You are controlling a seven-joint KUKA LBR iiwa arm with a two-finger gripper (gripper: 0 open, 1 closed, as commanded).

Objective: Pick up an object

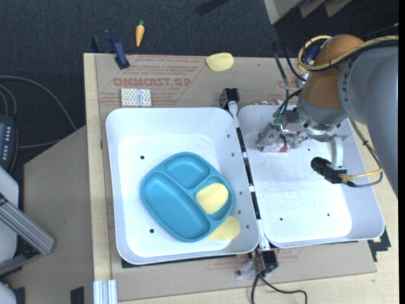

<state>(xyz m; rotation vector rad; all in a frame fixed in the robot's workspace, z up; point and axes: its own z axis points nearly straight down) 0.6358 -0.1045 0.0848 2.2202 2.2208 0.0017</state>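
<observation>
My gripper hangs low over the far left corner of the right bin, under the arm's orange band. A small reddish and white bit shows right beside it, too small to identify. In the left bin lies a blue divided plate. A yellow piece rests in the plate's right compartment. A second yellow piece lies against the plate's near right edge on the bin floor.
A black plug with a cable hangs from the arm over the right bin. On the bench behind the bins lie a yellow lump, a patterned packet, a blue item and a small carrot.
</observation>
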